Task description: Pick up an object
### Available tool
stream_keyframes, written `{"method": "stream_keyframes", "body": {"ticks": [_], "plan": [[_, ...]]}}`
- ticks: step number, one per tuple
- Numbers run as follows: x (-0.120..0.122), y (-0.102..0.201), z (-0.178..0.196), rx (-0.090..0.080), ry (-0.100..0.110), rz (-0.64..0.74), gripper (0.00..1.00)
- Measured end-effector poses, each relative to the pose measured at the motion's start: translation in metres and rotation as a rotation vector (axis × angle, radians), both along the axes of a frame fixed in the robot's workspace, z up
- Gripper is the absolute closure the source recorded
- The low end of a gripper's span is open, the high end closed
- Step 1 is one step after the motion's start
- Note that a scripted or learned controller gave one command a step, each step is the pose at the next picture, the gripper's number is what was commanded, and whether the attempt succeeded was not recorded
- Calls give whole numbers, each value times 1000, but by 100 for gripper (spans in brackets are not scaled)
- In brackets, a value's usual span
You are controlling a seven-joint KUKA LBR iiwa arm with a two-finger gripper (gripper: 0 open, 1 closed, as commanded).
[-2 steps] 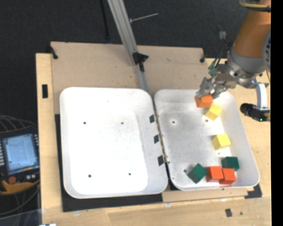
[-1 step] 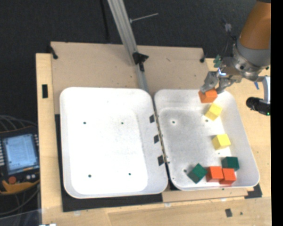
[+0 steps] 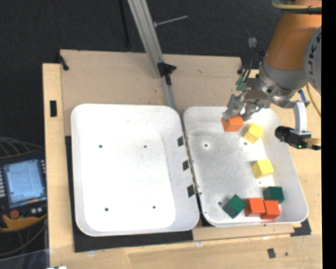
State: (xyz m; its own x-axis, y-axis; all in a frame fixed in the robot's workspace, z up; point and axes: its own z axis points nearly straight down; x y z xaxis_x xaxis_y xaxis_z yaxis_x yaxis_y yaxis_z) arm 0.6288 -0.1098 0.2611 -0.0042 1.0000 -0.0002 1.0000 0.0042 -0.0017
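- Orange block (image 3: 232, 123) sits between the gripper's (image 3: 239, 114) fingers, clamped, at the right bin's (image 3: 213, 167) far edge.
- Two yellow blocks (image 3: 253, 132) lie just beside it; green and orange ones cluster in the near right corner.

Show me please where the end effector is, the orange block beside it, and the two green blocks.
end effector (image 3: 239, 109): camera view, between its fingertips.
orange block (image 3: 232, 124): camera view, top face.
left green block (image 3: 233, 205): camera view, top face.
right green block (image 3: 274, 194): camera view, top face.
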Motion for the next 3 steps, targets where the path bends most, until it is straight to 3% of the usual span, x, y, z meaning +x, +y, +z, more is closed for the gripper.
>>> {"method": "stream_keyframes", "body": {"ticks": [3], "plan": [[-54, 164, -25, 2, 0, 4, 100]]}}
